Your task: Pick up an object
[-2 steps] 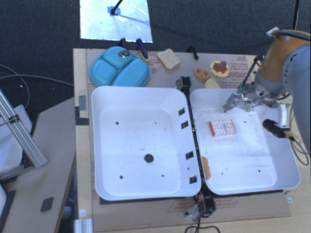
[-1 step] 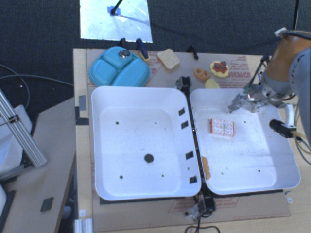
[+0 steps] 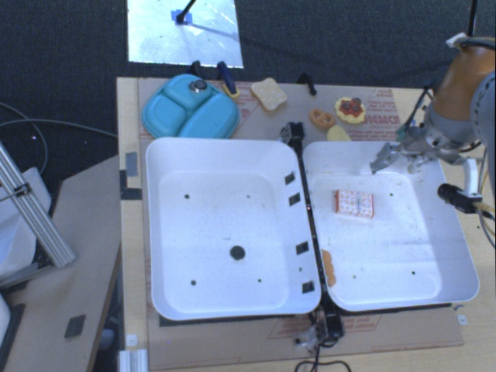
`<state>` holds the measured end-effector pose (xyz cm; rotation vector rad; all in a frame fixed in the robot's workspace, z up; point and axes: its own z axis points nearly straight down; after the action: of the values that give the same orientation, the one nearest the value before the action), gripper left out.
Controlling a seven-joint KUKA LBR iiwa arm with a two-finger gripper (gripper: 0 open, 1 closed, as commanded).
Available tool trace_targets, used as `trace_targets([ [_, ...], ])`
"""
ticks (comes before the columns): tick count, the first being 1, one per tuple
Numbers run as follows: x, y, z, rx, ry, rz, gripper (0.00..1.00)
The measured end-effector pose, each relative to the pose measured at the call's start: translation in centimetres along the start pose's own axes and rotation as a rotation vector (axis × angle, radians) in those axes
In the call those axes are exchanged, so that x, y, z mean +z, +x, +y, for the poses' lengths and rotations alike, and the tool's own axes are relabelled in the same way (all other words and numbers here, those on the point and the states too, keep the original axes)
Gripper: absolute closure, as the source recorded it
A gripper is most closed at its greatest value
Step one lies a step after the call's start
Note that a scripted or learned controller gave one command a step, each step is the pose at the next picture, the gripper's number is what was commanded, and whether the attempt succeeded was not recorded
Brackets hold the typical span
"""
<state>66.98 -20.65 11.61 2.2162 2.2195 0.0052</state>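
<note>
End effector (image 3: pixel 385 160) sits over the back edge of the right bin (image 3: pixel 457 273), nothing visibly gripped; can't tell its opening from this angle. Red-and-white patterned packet (image 3: pixel 354 203) lies flat in the right bin, near the divider, apart from the end effector. Small orange piece (image 3: pixel 328 267) at that bin's left wall. Dark round disc (image 3: pixel 237 252) in the left bin (image 3: pixel 167 208).

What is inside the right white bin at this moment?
The right bin holds a small patterned packet near its middle and an orange piece at its left wall. The gripper covers part of the far corner.
</note>
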Motion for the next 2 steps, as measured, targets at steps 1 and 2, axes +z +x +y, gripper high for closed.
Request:
trace_targets([
  [1,2.9,-0.1,-8.2,0.002,-0.002,-0.002,0.0],
  [2,2.9,5.9,-5.1,-0.005,-0.003,-0.003,0.0],
])
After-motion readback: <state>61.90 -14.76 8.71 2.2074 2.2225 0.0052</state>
